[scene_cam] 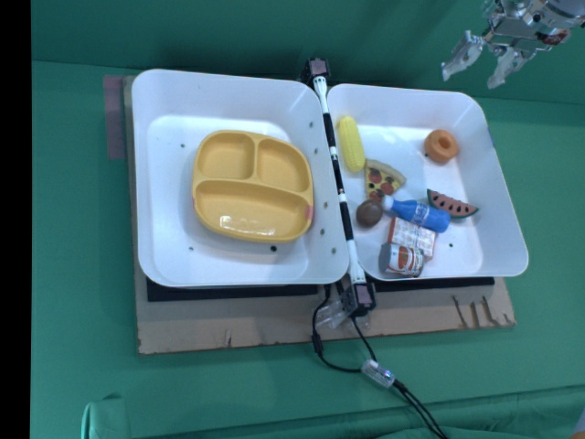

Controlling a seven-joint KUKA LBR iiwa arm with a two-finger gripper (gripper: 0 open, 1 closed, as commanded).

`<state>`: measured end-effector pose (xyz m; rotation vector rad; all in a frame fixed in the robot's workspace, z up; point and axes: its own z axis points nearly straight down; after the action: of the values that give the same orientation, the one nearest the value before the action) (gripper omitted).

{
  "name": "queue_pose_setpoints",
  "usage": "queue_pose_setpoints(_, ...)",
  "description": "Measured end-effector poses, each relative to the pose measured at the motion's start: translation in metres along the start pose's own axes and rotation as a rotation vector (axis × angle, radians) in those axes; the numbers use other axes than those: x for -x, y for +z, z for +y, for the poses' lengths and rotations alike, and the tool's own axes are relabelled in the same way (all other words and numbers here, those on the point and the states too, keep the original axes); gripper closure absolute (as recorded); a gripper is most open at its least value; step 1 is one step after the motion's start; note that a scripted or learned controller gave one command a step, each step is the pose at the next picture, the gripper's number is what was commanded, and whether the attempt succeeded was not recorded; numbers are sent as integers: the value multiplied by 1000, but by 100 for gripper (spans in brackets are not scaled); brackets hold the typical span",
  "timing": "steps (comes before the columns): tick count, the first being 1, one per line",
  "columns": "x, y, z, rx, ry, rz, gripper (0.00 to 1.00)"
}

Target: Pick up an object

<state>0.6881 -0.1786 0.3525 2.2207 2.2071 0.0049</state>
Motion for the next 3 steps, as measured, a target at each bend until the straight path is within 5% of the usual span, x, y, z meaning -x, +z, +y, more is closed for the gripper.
queue_pose_setpoints(1,6,128,12,-2,-1,-3,0)
queue_pose_setpoints(3,4,156,13,-6,-1,-7,0)
